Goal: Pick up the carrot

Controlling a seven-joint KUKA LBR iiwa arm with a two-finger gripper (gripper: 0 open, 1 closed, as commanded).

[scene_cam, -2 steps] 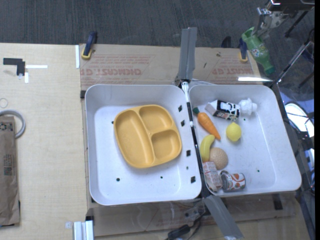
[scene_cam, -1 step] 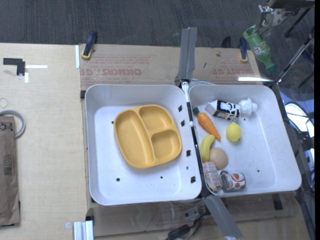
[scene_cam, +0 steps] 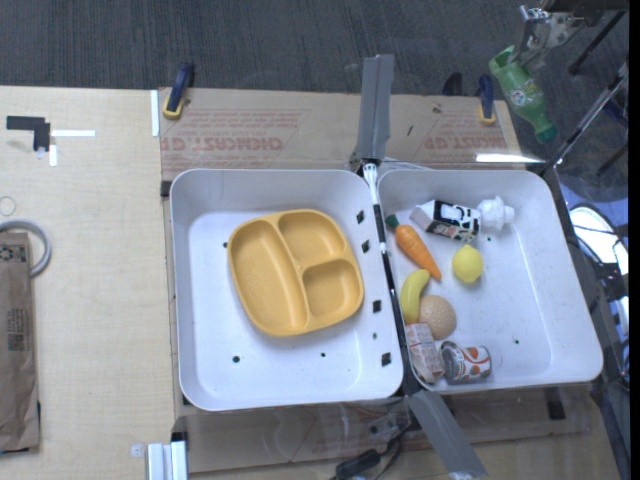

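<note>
Carrot (scene_cam: 417, 251): lies slantwise in the right bin (scene_cam: 574, 268), green top up and toward the divider, orange tip pointing down and away from it. Sits well below the claw (scene_cam: 540, 23) in the picture and off to its left, far from it, untouched.

Around the carrot: just above it, closer to the claw, a black-and-white carton (scene_cam: 448, 220) with a crumpled white lump (scene_cam: 495, 211) touching its far end. Beside the carrot's tip, on the claw's side, a lemon (scene_cam: 467, 264). Just below the tip, farther from the claw, a banana (scene_cam: 413, 295), leaning against a round brown ball (scene_cam: 437, 316). Farther still, at the bin's near edge, a crinkled packet (scene_cam: 422, 353) and a can (scene_cam: 467, 363) on its side, touching each other.

Claw: hangs above the top right corner, beyond the right bin's back rim, over dark floor. How far open: cannot tell; metal parts too small and cluttered to read. Directly under it, a green bottle (scene_cam: 520, 83), tilted; cannot tell whether gripped or merely beside.

Farther out, well left of the claw: the left bin (scene_cam: 190, 268), holding a yellow divided plate (scene_cam: 295, 270) of three sections. Behind both bins, a sheet of printed cardboard (scene_cam: 240, 128) held by blue clamps (scene_cam: 180, 88). Farthest from the claw, at the left edge, a brown paper bag (scene_cam: 15, 338) on the wooden bench (scene_cam: 90, 228).
</note>
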